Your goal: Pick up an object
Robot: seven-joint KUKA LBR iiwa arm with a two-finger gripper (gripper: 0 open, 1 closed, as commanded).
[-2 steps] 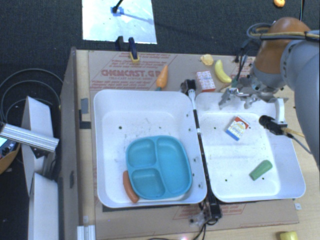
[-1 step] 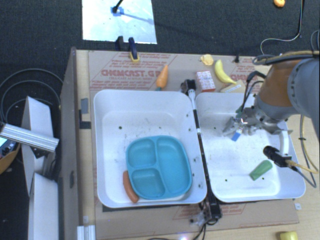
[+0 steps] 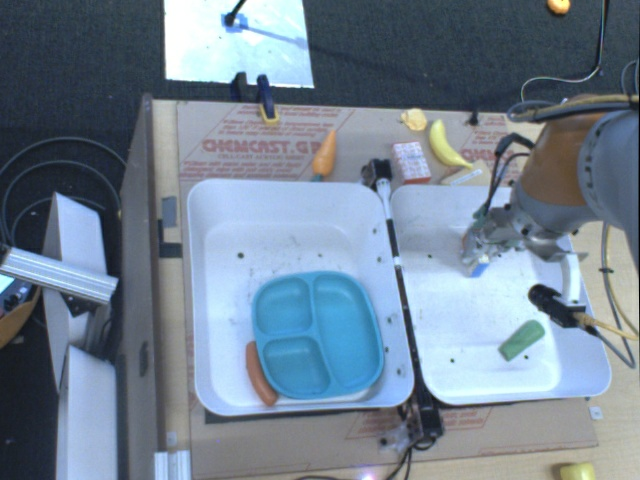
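Observation:
My gripper (image 3: 478,256) hangs low over the back middle of the right bin (image 3: 440,218), at the end of the grey arm with its orange band (image 3: 556,164). A small blue bit (image 3: 481,267) shows right at the gripper's tip; I cannot make out whether it is held. A green block (image 3: 522,340) lies tilted near the right bin's front right corner, well apart from the gripper. In the left bin (image 3: 215,218) a blue divided plate (image 3: 318,333) rests at the front, with an orange sausage (image 3: 260,373) along its left edge.
Behind the bins on the cardboard lie a carrot (image 3: 324,154), a small pink-and-white box (image 3: 411,162), a banana (image 3: 445,144) and a small yellow piece (image 3: 413,120). A white-handled brush (image 3: 386,208) lies along the wall between the bins.

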